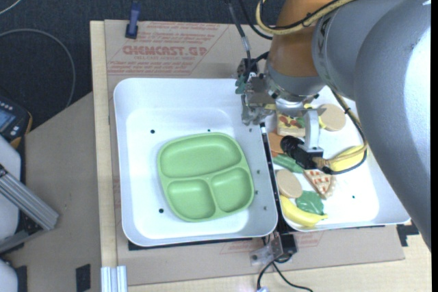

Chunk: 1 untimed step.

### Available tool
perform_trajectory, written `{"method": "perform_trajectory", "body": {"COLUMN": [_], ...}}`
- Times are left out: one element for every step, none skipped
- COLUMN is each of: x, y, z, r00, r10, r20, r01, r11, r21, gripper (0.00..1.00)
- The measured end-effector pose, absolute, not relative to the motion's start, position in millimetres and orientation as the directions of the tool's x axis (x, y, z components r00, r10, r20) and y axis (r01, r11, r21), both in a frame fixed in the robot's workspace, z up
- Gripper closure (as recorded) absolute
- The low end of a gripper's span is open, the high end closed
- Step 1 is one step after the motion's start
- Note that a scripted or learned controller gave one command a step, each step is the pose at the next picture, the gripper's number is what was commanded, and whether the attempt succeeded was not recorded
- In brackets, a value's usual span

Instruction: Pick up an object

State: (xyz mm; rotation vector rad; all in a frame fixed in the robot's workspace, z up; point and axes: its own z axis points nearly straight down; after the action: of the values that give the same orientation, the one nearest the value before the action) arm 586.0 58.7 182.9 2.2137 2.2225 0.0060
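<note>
White plastic forms two shallow bins, set side by side. In the left bin (137, 113) one pale green divided plate (204, 176) with three compartments lies at the centre. The right bin (373, 198) holds a cluster of toy food. Two yellow bananas are counted: one banana (345, 157) just toward 3 o'clock of that bin's centre, the other banana (301, 214) at 7 o'clock, against the near wall. Two tan round discs are counted: one disc (333, 118) at 12 o'clock, the other disc (288, 182) at 8 o'clock. One lattice-patterned wedge (319, 181) lies just beside the lower disc, and a green leaf (312, 202) rests between that wedge and the near banana. The gripper (282, 107) is seen low over the right bin's 10 o'clock corner, near the dividing wall. Whether anything is grasped by it cannot be told.
</note>
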Motion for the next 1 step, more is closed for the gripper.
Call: {"method": "perform_trajectory", "body": {"x": [491.9], "y": [80.5], "z": [268.8], "r00": [-0.005], "r10": [1.000], "r20": [0.004], "r01": [1.000], "r11": [0.005], "r21": [0.002], "gripper": [1.00]}}
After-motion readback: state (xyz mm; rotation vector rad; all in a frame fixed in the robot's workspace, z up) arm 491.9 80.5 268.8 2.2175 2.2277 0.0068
